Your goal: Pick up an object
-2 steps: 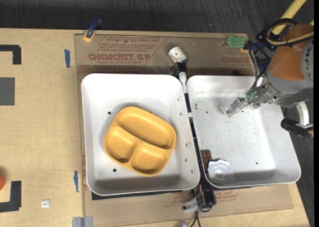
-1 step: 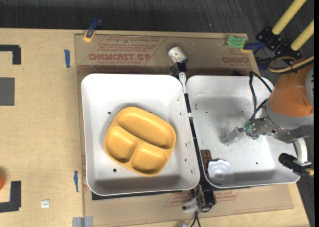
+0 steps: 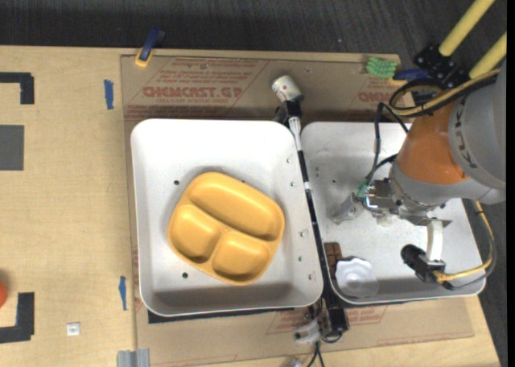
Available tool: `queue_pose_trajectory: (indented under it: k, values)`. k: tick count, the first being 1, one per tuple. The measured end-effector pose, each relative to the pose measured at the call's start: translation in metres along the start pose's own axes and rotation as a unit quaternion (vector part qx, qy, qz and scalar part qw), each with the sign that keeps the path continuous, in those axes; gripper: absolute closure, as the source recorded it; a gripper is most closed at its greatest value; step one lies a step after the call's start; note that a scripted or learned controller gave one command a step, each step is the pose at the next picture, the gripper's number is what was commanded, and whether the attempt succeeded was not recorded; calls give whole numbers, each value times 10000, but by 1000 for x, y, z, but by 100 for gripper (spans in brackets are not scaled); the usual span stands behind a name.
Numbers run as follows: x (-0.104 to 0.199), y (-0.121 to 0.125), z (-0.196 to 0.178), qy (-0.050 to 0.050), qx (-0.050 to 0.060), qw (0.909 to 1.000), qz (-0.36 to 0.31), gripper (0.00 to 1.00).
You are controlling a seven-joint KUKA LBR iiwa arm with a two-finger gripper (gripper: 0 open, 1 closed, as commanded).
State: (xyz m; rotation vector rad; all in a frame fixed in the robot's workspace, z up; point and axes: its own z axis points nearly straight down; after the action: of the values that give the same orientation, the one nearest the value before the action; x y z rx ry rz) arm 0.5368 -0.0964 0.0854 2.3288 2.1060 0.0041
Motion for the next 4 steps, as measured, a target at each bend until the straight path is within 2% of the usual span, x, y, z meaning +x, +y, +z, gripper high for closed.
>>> queue_pose_trajectory:
  k: [1, 2, 3, 4]
  values:
    - [4, 39, 0, -3, 7, 9988, 491, 0]
    - [-14, 54, 0, -4, 8, 9977, 679, 0]
    - [-26, 85, 1, -8, 2, 9967, -813, 0]
    - [-25, 86, -10, -9, -12, 9966, -823, 100]
